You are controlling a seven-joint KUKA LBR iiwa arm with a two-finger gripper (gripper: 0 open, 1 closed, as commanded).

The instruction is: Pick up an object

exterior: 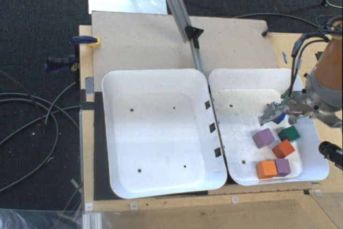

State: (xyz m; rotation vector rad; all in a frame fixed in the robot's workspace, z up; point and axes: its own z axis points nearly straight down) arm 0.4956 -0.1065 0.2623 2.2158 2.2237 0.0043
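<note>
Nearest the camera, along the front edge of the tabletop (161, 35), an orange block (266, 169) is seen in the front part of the right bin (236, 115), touching a small purple block (283, 167) on its right. Behind that pair, a second orange block (283, 148) is placed, and just behind it a dark green block (290, 133). A larger purple block (263, 138) is set to the left of the green one, apart from it and tilted on the bin floor. All five blocks are gathered in the right front part of the right bin.

The pincer (270, 115) is held above the right bin, just behind the larger purple block and left of the green block. Something blue is seen at its tip, but what it is cannot be told. Whether the pincer is open or closed cannot be told from this view, and no block is seen between its tips. The arm (329, 75) is brought in from the right of the bin, its orange band visible above the wrist.

The left bin (155, 131) is set touching the right bin, joined by dark clips along the shared edge. A grey pole (177, 2) is seen slanting over the tabletop behind the right bin. Cables (32, 110) are spread on the dark floor well left of the left bin.
</note>
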